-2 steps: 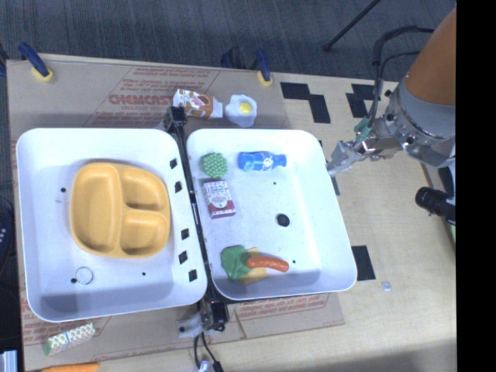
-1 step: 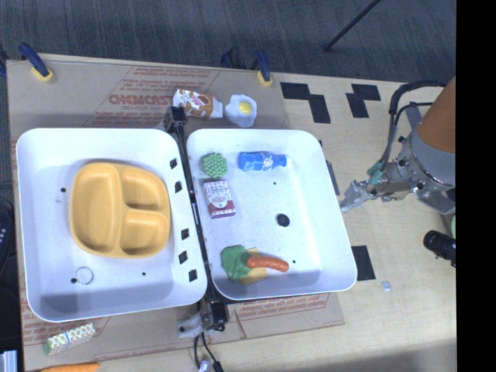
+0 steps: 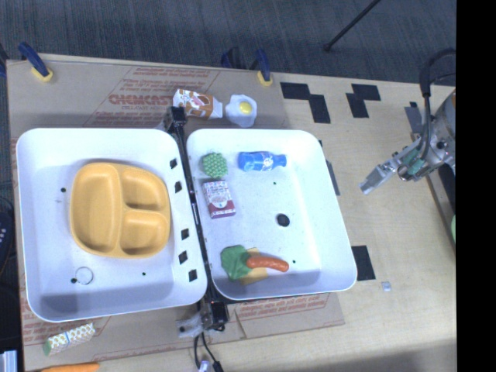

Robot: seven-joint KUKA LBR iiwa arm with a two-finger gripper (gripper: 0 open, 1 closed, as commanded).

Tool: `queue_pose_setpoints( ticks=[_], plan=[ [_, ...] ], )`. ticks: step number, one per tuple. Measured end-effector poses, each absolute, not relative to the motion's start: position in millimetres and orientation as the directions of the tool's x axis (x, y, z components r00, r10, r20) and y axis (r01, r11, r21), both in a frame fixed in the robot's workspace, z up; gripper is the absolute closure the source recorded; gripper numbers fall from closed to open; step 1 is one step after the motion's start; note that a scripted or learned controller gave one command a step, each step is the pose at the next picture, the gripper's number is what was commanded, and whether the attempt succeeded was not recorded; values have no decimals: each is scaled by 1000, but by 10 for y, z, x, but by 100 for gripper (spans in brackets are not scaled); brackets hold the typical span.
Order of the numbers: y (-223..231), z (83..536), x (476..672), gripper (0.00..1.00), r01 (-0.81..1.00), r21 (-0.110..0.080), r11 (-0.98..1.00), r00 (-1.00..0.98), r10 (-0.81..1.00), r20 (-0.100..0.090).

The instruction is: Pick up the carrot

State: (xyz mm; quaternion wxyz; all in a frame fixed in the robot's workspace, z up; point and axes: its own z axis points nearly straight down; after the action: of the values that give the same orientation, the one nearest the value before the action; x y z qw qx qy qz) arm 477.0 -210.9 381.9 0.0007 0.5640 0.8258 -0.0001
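Observation:
The carrot (image 3: 268,264) is orange with a leafy green top (image 3: 233,260). It lies on its side in the right bin (image 3: 329,231), close to that bin's front wall, with the green end pointing left. My gripper (image 3: 375,179) hangs over the bare bench to the right of the right bin, well apart from the carrot and level with the bin's middle. It points left toward the bin. Nothing shows in it.
The right bin also holds a blue bottle (image 3: 261,161), a green round item (image 3: 214,163) and a small red box (image 3: 219,198). A yellow divided plate (image 3: 120,208) sits in the left bin (image 3: 31,231). A small carton (image 3: 194,103) and a white-and-yellow item (image 3: 242,109) lie behind the bins.

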Motion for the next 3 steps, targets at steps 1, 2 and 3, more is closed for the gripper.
queue_pose_setpoints(
  ticks=[1, 2, 3],
  plan=[
    [-2107, 3273, 4768, 100, 772, 0, 636, -636, 772, 1],
    [-2110, 3445, 4770, 100, 283, -1, 959, -959, 283, -2],
    [-2107, 3045, 4771, 100, 98, 0, 995, -995, 98, 0]
  ],
)
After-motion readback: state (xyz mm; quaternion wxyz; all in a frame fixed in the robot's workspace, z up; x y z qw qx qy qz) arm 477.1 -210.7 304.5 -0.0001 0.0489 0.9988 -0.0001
